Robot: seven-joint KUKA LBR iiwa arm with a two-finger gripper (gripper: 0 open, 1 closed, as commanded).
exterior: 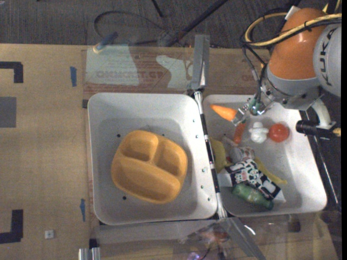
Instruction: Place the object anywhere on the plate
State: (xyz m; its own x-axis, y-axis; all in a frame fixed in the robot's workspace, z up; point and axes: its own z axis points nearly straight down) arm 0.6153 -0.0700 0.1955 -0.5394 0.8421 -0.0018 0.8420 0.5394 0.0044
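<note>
Right bin (pixel 303 167): carrot (pixel 223 111) just left of hand (pixel 250 110); hand's state unclear.

Plate (pixel 149 166) in L bin (pixel 103 112); toys prob. R bin (pixel 309 172).

One camera above the bench (pixel 43 145), apparently slanted, overlooks both bins (pixel 103 199).

"KU", cut off at frame edge, on the grey arm (pixel 328 58), carton print illegible
</note>
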